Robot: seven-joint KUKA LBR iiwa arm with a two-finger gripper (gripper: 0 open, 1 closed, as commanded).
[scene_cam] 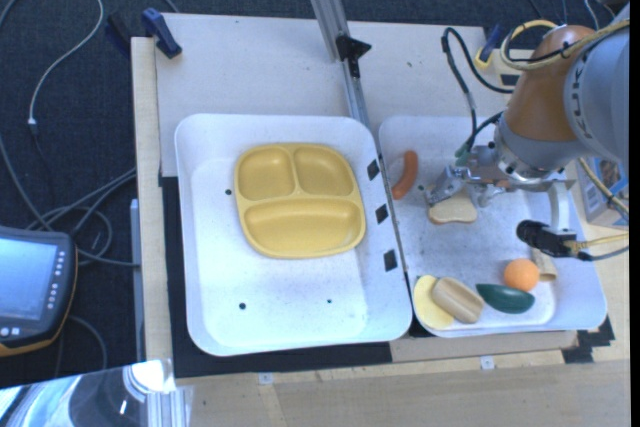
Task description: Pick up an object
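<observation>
My pincer (447, 187) hangs over the right bin (580, 310), how wide I cannot tell, just above the toast slice (453, 211) lying flat beside the sausage (403, 174); it looks light and thin, best pinched across its edges.

Fixed above the bench (250, 45), looking down at a slant. Far enough off to take in both white bins side by side: left bin (290, 315) near the middle, right bin (480, 245) toward the right. Dark floor and loose cables around the bench at top and left. Arm (560, 105) reaching in from the right. Near edge of the bench along the bottom
</observation>
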